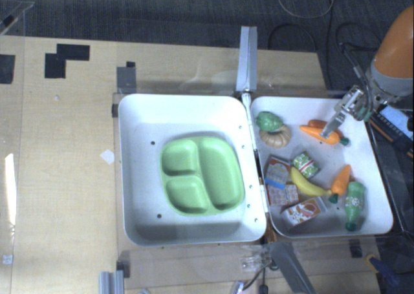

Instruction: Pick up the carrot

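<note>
Camera view: pincer [331, 132] is lowered onto carrot [321, 132], finger state cannot be told; no grasp is confirmed, lift is left.

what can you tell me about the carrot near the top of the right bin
The carrot looks like a small plastic toy, orange with a dark green tip at its right end. It lies flat, roughly crosswise, near the far edge of the right bin, right of the green and tan toy vegetable. The hand is right at it, finger ends over its right half; whether it is gripped is unclear.
</note>
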